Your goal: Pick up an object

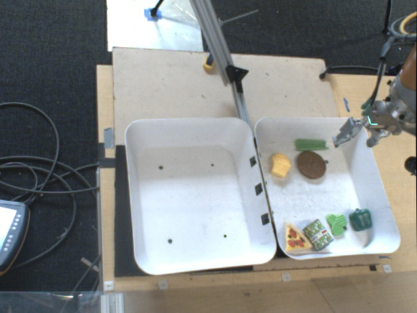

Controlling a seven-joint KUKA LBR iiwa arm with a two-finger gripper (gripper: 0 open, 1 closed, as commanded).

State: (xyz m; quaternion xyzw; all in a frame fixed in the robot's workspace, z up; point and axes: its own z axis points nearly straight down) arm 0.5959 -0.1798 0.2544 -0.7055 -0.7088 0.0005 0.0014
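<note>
**Gripper waits at the right bin's far rim, nothing yet picked**

Nearest the camera, along the front wall of the right bin point(384, 194), lie four toys in a row: a pizza slice point(296, 238), a green patterned box point(318, 233), a small bright green piece point(337, 223) and a dark green pepper point(360, 220). The pizza slice and the box touch; the bright green piece sits just beside the box, the pepper a little apart to its right. Further back in the same bin are three more: a yellow chunk point(281, 165), a brown round disc point(312, 165) just to its right, and a flat green bar point(311, 145) touching the disc's far edge. That makes seven objects, one of each kind, all in the right bin. The left bin point(140, 175) shows bare white floor with a few dark dots.

Farthest back, the gripper point(359, 130) hangs over the right bin's far right corner, at the end of the grey arm point(397, 109). Its two fingers look spread apart, with nothing between them.

I judge this the approach step: no object is grasped. The next move calls for choosing a target, most likely the green bar or the brown disc nearby, centring over it and descending with the fingers apart
</note>
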